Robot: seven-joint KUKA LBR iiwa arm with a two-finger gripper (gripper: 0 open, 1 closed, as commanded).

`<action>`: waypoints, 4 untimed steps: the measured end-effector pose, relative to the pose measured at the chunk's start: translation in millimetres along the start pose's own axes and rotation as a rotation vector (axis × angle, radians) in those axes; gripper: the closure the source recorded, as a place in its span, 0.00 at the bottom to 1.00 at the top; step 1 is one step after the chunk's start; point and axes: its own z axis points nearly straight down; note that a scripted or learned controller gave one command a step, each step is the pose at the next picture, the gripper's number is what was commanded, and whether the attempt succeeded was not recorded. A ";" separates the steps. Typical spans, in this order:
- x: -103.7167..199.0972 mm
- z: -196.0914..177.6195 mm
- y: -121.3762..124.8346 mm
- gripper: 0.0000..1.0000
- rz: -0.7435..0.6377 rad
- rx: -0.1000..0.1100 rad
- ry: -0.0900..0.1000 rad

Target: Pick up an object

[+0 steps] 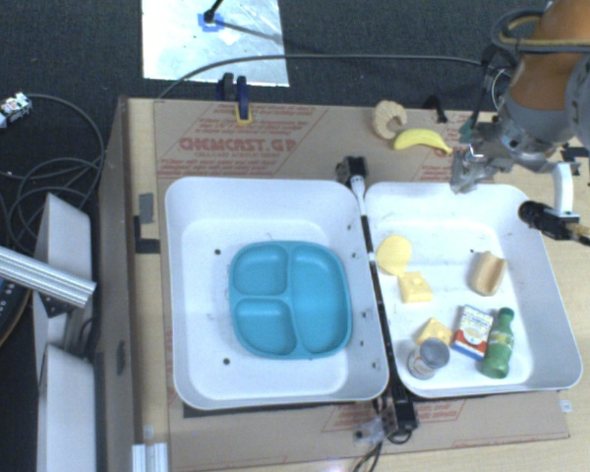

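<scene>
The right bin (531, 382) holds several small objects: a yellow round piece (394, 254), a yellow block (415, 287), a tan cylinder (487, 273), a metal can (429, 359), a red and white box (472, 330) and a green bottle (498, 343). My gripper (467, 177) hangs over the far rim of the right bin, above and behind these objects, touching none of them. Nothing shows between its fingertips.
The left bin (202, 224) holds a blue divided plate (289, 298). A yellow banana (421, 141) and a beige ring-shaped piece (388, 117) lie on the cardboard behind the right bin. Clamps sit between the bins at the far (354, 172) and near (398, 416) ends.
</scene>
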 end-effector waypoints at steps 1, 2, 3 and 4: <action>-0.7 -11.7 1.0 1.00 -0.004 -0.004 -0.003; 35.9 -25.2 0.3 1.00 0.000 -0.001 0.000; 88.0 -11.9 0.2 1.00 -0.001 0.001 0.001; -19.1 -24.7 -0.4 1.00 0.003 0.000 -0.002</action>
